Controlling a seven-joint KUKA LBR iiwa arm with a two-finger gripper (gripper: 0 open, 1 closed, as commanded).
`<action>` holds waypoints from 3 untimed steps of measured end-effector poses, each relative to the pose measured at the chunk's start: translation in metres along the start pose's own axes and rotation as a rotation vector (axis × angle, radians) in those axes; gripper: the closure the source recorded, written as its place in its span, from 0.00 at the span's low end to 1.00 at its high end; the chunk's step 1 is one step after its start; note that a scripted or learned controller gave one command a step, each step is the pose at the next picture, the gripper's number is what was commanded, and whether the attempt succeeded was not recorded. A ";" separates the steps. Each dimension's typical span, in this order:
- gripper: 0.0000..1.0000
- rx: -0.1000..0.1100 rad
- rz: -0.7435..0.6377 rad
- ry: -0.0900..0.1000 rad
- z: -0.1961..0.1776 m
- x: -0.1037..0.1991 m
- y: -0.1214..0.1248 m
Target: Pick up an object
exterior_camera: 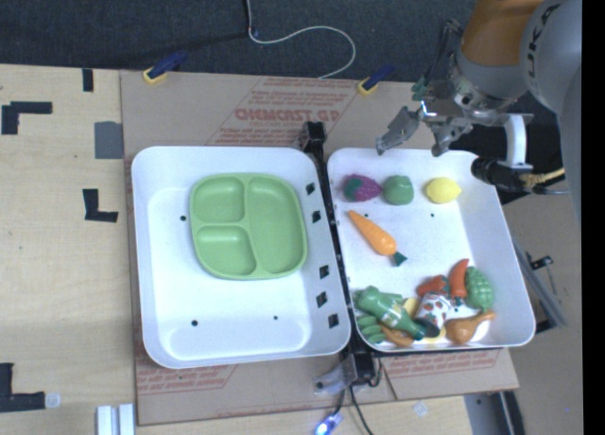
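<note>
— End effector point(416, 135) status is requested.

— It is seen released, fingers spread and holding nothing, hovering above the far edge of the right bin point(492, 225), near the worktop's far right corner.

— Where are candidates found?

— Along that bin's far edge: one purple fruit point(359, 187), one green ball point(398, 190), one yellow lemon point(441, 190). One carrot point(372, 234) is laid at mid-bin. A heap of toy food point(425, 308) is crowded against the near edge; its count cannot be settled.

— What could be spoiled?

— A round piece could be nudged aside by a descending finger, or the bin's rim struck.

— And the left bin point(161, 234)?

— One green divided plate point(250, 225) is carried.
</note>
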State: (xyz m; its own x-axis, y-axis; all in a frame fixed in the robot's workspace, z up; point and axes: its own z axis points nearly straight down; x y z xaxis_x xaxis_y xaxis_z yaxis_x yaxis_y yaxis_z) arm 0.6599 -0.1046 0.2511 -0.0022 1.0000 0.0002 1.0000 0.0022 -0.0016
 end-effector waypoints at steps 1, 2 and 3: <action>0.00 0.016 0.004 0.002 0.117 -0.009 -0.068; 0.00 -0.002 -0.007 0.003 0.065 0.071 -0.089; 0.00 0.002 0.002 -0.002 0.067 0.040 -0.099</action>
State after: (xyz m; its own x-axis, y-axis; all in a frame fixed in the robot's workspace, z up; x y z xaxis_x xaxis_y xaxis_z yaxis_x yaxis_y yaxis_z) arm 0.5603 -0.0646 0.1839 -0.0002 1.0000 -0.0014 1.0000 0.0002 -0.0034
